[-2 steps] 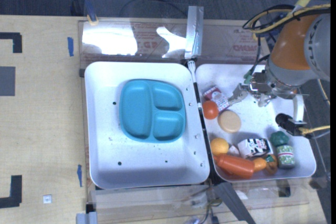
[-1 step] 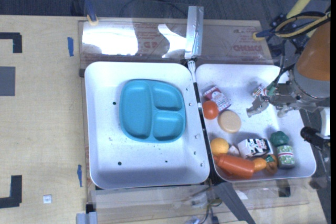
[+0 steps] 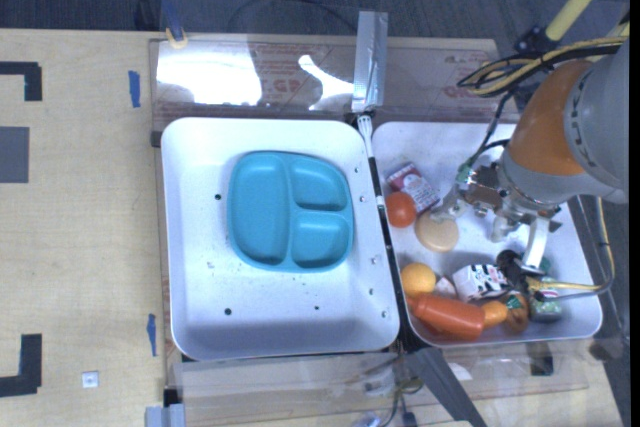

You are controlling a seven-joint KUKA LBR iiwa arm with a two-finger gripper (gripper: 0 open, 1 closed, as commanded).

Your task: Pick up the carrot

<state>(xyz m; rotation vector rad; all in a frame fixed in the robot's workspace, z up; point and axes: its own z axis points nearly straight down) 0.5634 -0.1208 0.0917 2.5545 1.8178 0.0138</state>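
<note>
The carrot, a long orange-red piece, lies along the front edge of the right bin. My gripper hangs over the middle of that bin, behind and to the right of the carrot and clearly apart from it. Nothing shows between its fingers.
Around the carrot lie a yellow-orange round fruit, a white and black item, a beige disc, a red-orange ball, a red packet and a small green thing. The left bin holds a blue divided plate.
</note>
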